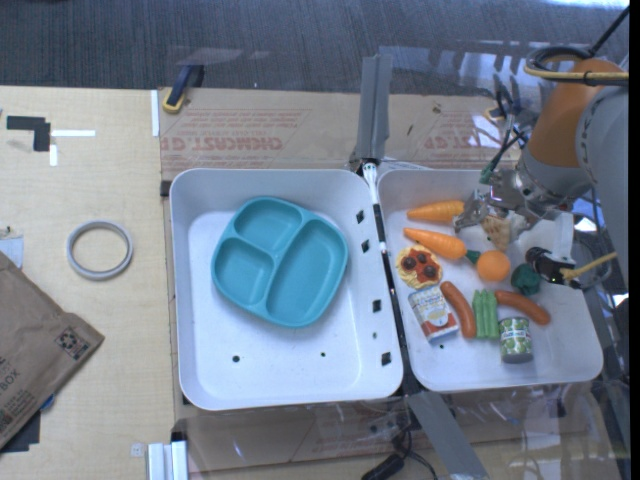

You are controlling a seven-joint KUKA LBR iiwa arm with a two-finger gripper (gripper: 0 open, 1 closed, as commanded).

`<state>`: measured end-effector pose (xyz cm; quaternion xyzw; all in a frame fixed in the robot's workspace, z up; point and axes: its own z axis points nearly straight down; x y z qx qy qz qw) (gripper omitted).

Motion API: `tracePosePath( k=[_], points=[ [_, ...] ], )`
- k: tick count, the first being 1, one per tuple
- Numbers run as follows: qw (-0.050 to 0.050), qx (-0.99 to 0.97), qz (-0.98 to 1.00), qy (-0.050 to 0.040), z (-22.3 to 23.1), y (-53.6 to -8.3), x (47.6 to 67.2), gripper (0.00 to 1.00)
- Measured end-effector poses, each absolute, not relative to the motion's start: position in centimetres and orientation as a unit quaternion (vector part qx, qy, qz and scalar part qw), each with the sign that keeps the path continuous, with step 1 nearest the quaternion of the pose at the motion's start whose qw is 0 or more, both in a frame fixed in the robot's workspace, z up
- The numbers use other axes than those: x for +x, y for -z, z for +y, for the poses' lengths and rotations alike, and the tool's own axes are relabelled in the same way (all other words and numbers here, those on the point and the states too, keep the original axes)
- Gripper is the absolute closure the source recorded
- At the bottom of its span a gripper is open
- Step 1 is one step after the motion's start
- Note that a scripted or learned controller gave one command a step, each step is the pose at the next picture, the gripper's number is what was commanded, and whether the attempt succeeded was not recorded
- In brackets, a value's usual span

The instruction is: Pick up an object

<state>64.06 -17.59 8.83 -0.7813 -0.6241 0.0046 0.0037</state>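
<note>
My gripper (487, 216) hangs low over the back of the right bin (560, 368), reaching in from the right. Right under it lies a small beige object (497, 231); whether the gripper touches it I cannot tell. Two orange carrots (435, 210) (436, 242) lie just left of the gripper. An orange ball (492, 266) sits in front of it. Further forward are a round tart with red berries (418, 265), a small carton (433, 314), a red sausage (458, 308), green beans (485, 312), a green-labelled can (515, 338) and another sausage (523, 306).
A blue divided plate (280, 261) lies in the left bin (200, 368). The ridge between the bins (380, 268) stands left of the toys. On the bench at left are a tape ring (99, 249) and a cardboard piece (35, 348).
</note>
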Motion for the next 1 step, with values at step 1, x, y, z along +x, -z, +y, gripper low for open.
tracePosePath(
  k=[1],
  points=[
    [0.001, -0.761, -0.649, -0.002, -17.65, -8.91, 63.8, 0.0]
  ],
)
